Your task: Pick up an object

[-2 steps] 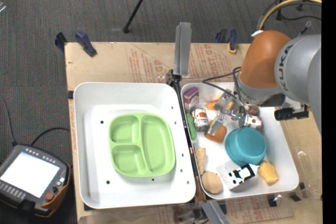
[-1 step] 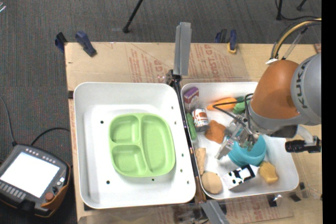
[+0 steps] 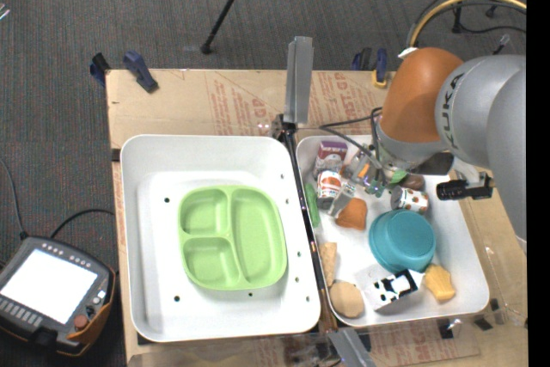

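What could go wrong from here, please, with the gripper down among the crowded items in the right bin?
The gripper sits low among tightly packed things: a small can, an orange wedge and the teal bowl. Closing here could catch two at once or nudge a neighbour aside. The can stands close to the right bin wall by the divider, so a finger might strike that wall. The arm hides the far corner, so contact there would go unseen.

The arm (image 3: pixel 481 125) has a thick, rounded grey body with smooth surfaces. Above the wrist there is a big glossy orange band (image 3: pixel 421 94) shaped like a dome. Dark letters, partly readable as "KUKA", are printed on the grey shell next to the orange part. A yellowish hose (image 3: pixel 464 3) makes an arc above the arm. Thin dark cables run near the wrist, and some small colourful wires are visible there.
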`<state>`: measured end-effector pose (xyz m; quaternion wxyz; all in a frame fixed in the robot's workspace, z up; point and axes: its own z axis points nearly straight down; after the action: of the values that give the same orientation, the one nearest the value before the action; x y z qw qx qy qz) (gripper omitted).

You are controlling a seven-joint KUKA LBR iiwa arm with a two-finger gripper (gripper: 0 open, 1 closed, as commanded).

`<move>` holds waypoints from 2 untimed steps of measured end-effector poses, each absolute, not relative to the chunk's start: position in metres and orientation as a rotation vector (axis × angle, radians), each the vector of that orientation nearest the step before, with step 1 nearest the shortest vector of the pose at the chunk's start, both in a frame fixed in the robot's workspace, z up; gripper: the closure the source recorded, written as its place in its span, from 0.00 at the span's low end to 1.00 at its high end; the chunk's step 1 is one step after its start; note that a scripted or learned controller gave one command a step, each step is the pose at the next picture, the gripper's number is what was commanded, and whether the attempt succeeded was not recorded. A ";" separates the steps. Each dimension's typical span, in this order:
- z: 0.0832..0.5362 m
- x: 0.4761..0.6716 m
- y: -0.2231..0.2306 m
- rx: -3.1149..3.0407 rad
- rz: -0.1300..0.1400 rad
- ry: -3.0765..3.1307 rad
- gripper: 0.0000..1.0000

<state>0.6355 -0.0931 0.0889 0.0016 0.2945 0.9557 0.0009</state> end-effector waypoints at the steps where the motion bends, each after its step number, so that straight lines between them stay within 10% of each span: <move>1: 0.087 0.571 -0.128 1.093 0.000 2.947 0.00; 2: 0.090 0.544 -0.093 1.404 -0.018 2.796 0.00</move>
<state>0.5437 -0.0929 0.0905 0.0062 0.4487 0.8936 -0.0058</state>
